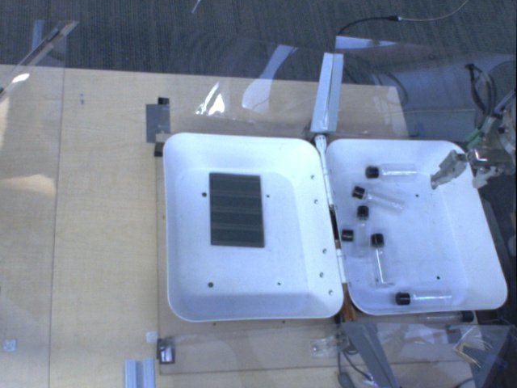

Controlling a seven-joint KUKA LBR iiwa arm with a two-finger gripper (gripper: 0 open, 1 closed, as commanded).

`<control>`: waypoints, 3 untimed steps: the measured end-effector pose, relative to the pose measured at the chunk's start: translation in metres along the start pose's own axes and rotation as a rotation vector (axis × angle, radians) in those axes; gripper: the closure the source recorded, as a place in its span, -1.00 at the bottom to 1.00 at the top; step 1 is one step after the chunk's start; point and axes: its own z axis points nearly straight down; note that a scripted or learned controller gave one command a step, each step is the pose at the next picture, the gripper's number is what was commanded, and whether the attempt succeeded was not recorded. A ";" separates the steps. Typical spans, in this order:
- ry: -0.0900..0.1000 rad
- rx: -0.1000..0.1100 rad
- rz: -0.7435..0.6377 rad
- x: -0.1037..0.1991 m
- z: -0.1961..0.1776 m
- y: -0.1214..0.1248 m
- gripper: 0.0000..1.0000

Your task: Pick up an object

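Note:
Several clear tubes with black caps lie scattered in the right bin (485, 241). One tube (393, 170) is near the bin's far side and another (378, 196) lies just below it. A third tube (379, 261) points toward the front, and one more (424, 298) rests along the front wall. Two loose black caps (363, 212) (347, 235) sit by the left wall. My gripper (463, 166) hovers over the bin's far right corner, up and to the right of the tubes, with nothing visibly in it.
The left bin (186, 281) holds a dark ribbed rectangular pad (237, 209) in its middle. A metal bar (327, 95) stands behind the seam between the bins. Cables and brackets lie around the bench edges.

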 end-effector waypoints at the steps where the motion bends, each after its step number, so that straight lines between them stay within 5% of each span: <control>1: 0.001 0.000 -0.045 0.022 0.151 0.007 -1.00; 2: -0.018 -0.023 -0.036 0.085 0.164 -0.020 -1.00; 3: -0.001 -0.004 -0.160 0.021 0.069 0.020 -1.00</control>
